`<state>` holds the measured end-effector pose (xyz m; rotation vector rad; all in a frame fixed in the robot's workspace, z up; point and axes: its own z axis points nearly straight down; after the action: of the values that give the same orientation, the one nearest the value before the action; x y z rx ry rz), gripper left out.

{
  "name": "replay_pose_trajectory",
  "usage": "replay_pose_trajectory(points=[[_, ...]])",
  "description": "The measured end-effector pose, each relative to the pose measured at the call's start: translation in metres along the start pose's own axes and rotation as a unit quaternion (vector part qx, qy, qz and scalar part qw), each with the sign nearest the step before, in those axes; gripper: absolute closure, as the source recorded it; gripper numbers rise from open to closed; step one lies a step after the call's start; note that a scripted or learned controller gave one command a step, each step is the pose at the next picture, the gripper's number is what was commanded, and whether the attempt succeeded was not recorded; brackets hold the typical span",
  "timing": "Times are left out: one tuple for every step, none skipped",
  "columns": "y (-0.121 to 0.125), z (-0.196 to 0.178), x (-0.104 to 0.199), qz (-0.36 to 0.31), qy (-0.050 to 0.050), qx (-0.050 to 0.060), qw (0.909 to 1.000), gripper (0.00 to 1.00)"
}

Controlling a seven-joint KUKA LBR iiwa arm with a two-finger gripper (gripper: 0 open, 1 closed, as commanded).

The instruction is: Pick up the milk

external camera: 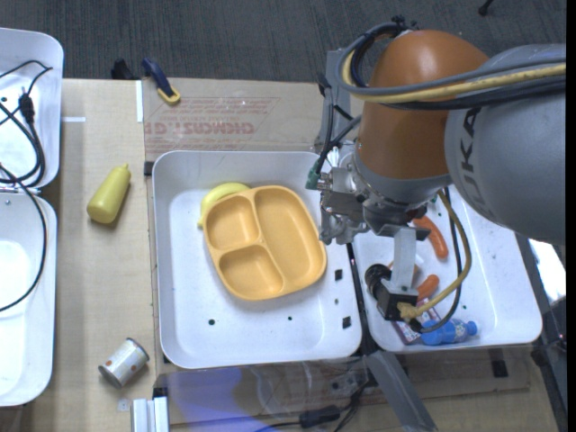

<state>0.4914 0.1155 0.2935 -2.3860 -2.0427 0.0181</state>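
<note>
My gripper (335, 227) hangs under the orange wrist, low over the divide between the two bins, at the right rim of the yellow divided plate (264, 240). The plate lies in the left bin (180, 268) with a yellow piece (220, 193) tucked behind its far edge. The arm covers most of the right bin (504, 277). At the arm's edges in that bin I see two orange sticks (436, 235) (425, 285) and a blue bottle-like item (448, 332).
Outside the bins, a yellow squeeze bottle (109, 194) and a small can (123, 361) lie on the bench to the left. A blue and yellow clamp (160, 82) sits at the back. White trays with black cables (22, 124) line the left edge.
</note>
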Motion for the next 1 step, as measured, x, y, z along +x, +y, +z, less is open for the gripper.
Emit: replay_pose_trajectory(points=[[0.0004,-0.0075,-0.0008,0.000,-0.002,0.002,1.0000,1.00]])
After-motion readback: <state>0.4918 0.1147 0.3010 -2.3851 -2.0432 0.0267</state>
